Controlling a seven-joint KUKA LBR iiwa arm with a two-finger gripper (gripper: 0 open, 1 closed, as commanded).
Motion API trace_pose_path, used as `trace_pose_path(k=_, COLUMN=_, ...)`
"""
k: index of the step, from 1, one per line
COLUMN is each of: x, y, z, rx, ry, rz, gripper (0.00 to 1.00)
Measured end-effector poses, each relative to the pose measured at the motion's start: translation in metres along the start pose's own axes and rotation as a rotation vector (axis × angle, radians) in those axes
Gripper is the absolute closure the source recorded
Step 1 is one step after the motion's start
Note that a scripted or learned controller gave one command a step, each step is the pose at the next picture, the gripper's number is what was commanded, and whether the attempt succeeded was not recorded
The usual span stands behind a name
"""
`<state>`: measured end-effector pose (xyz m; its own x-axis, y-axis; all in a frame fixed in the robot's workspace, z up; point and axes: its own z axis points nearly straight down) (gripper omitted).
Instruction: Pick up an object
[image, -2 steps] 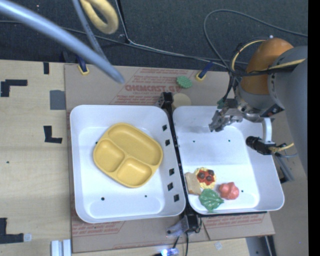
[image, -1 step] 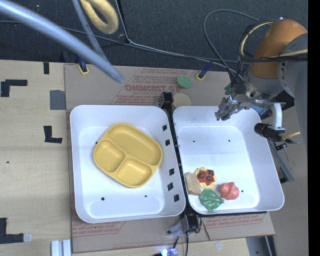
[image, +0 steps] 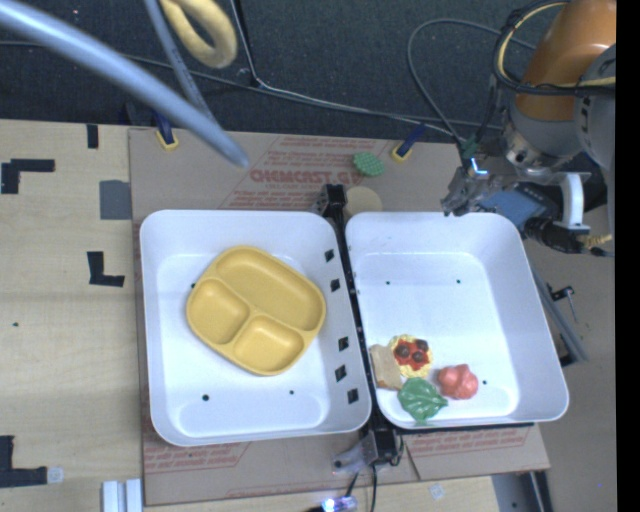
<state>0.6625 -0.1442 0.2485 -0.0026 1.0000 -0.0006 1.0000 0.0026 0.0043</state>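
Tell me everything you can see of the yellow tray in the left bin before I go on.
The yellow tray is a rounded-square plate of what looks like moulded plastic, split into three compartments: one large one toward the far side and two smaller ones toward the near side. It lies flat, face up and turned askew to the bin walls, near the middle of the left bin. Its compartments hold nothing. It rests on the bin floor alone, apart from the walls, and the gripper is well away, at the far edge of the right bin.

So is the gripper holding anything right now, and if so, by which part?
Nothing shows between its fingers. The gripper hangs over the far rim of the right bin, well away from the toy food in that bin's near corner.
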Motion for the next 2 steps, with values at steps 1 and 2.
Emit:
trace_pose_path(k=1, x=0.048, y=-0.026, z=0.013, rx=0.007, ry=0.000, rz=0.000, gripper=1.00)
trace_pose_path(k=2, x=0.091, y=-0.044, z=0.007, rx=0.007, ry=0.001, rz=0.000, gripper=1.00)
